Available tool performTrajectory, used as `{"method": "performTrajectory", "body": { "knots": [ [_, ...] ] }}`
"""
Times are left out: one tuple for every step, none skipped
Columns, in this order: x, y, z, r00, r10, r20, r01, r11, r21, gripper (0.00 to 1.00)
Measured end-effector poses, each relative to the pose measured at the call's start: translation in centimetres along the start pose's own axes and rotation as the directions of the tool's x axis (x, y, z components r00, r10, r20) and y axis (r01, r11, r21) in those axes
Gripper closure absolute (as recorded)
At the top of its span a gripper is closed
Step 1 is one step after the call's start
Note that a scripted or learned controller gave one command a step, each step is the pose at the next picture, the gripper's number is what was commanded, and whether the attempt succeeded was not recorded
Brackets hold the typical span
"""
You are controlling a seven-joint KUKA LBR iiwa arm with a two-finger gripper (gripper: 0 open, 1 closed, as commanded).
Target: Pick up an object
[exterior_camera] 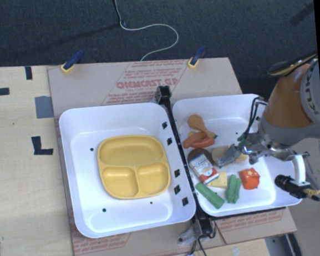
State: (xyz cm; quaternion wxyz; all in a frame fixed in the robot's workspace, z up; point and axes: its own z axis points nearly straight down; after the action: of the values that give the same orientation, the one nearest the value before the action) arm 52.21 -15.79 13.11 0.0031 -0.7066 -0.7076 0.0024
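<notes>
The gripper (227,156) is hovering low in the right bin (241,102) beside a red toy (249,178) (finger state impossible to tell).

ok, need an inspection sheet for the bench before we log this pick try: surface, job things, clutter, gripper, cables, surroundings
surface: two white bins side by side on a cardboard sheet over a wooden bench.
job's things: right bin holds toy food in a loose pile: drumstick, carrot, two green pieces, red tomato-like piece, small box.
clutter: yellow divided plate in the left bin.
gripper: gripper low in the right bin, over the pile; finger state cannot be told.
cables: white cable looping on the dark floor behind the bench.
surroundings: two blue-and-yellow clamps on the cardboard's far edge; black tape marks on the bench.
</notes>
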Motion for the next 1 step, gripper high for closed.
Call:
{"method": "performTrajectory", "body": {
  "knots": [
    [0.11, 0.04, 4.84, 1.0, 0.0, 0.001, 0.0, 1.0, -0.006, 0.0]
  ]
}}
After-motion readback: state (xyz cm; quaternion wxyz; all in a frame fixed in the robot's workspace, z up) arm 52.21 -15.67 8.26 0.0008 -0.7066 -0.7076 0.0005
